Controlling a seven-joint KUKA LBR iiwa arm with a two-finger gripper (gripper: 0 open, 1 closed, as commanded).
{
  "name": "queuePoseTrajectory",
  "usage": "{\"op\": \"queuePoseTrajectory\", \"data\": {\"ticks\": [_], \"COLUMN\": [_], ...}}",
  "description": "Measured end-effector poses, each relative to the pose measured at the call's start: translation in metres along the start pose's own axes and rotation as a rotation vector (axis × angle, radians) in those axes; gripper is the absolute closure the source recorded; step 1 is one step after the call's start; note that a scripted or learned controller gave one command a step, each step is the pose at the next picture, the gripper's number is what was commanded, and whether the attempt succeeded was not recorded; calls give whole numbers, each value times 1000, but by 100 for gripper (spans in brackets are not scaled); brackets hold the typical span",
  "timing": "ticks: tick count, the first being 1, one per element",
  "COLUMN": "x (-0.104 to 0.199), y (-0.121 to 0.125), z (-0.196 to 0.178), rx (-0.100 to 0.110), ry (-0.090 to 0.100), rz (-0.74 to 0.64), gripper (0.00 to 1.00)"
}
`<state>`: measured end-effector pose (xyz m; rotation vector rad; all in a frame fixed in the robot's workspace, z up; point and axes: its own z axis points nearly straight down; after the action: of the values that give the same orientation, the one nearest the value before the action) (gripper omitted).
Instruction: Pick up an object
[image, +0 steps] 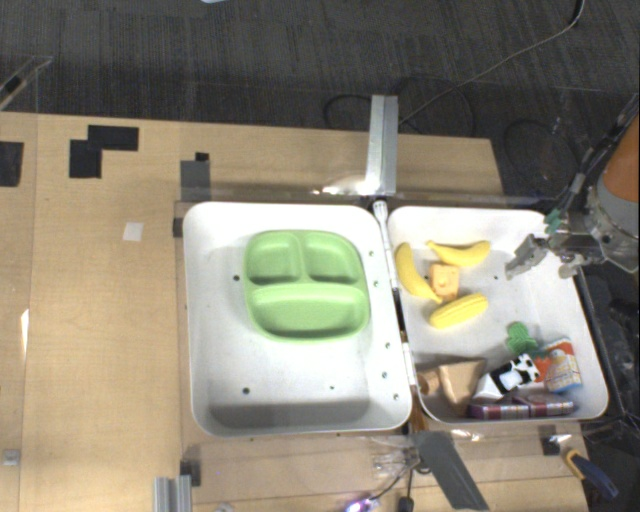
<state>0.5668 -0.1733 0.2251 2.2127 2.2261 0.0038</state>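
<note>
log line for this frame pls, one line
phase: approach | gripper: over right bin, upper right part, nothing seen between fingers | nearest: banana | left bin: green tray

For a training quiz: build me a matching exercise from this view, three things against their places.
Things:
1. green divided plate
2. bananas
3. gripper

Places:
A. upper part of the right bin
B. over the right bin's upper right corner
C. middle of the left bin

Pairs: 1-C, 2-A, 3-B
</note>
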Motion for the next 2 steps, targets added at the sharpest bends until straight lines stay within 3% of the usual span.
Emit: {"op": "queuePoseTrajectory", "data": {"ticks": [1,2], "x": [37,22], "y": [45,70], "z": [126,4], "rx": [-11,-6], "ry": [-2,-2], "rz": [-183,-276], "gripper": [0,0]}}
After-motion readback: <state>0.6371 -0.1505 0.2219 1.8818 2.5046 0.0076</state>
